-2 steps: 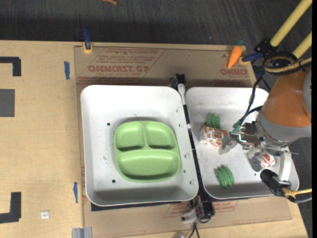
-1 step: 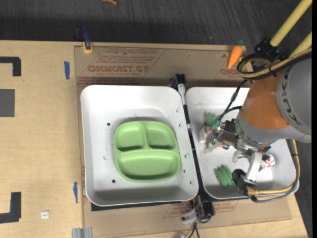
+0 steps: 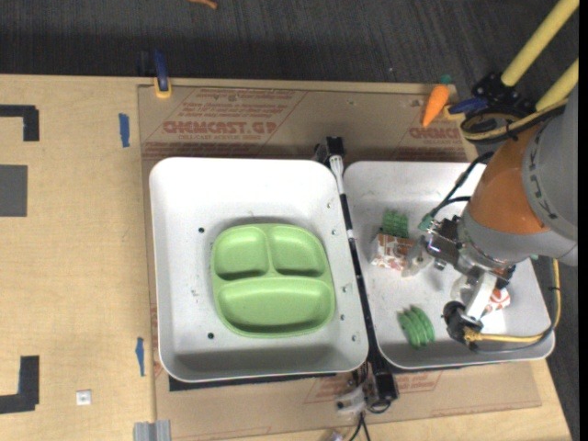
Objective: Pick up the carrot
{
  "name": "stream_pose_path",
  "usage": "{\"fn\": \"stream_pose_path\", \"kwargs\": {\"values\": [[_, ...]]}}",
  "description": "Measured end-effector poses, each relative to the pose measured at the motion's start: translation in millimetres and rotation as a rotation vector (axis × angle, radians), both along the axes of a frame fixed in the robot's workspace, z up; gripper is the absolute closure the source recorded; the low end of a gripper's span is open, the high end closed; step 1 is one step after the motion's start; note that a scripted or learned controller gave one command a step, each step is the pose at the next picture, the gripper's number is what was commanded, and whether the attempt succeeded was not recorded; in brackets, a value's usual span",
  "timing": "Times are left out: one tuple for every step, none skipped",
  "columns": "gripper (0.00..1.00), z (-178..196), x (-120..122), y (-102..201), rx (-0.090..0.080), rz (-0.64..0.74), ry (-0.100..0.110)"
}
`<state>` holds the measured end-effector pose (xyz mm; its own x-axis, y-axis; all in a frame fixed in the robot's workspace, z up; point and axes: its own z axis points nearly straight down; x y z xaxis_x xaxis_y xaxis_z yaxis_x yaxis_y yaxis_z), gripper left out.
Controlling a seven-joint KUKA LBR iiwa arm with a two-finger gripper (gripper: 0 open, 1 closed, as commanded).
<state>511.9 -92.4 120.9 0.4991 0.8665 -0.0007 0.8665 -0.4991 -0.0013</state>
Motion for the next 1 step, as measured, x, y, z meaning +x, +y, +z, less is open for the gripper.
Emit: {"fn": "stream_pose_path", "kwargs": {"values": [[0.0, 21.3, -33.1, -22.0, 0.0, -0.41, 0.001]]}}
